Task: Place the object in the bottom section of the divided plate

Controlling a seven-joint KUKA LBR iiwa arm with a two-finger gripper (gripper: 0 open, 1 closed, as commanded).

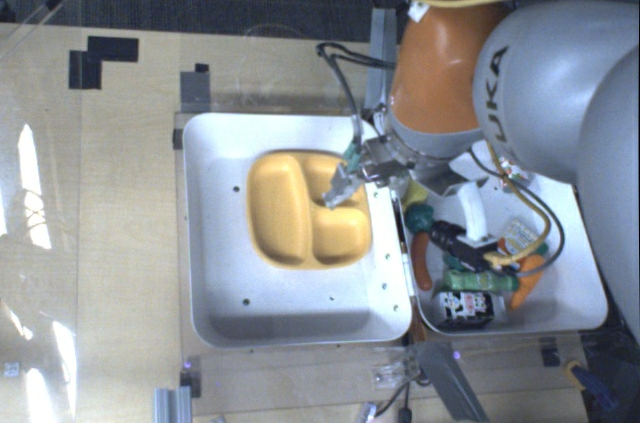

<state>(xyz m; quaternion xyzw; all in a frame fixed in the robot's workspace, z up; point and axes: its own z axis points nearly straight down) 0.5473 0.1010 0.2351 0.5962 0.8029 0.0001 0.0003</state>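
The gripper (340, 191) hangs over the right side of a yellow divided plate (290, 211), its fingertips low above the plate's upper right section; whether it is clenched or released cannot be told from this angle. The plate sits in the left bin (215, 281). Just beside it, the right bin (585, 296) holds a jumble of small objects (470, 261), among them a green piece, a white one, orange pieces and a dark packet. Which of these is the object to be placed cannot be told. The grey arm (560, 71) crosses above the right bin.
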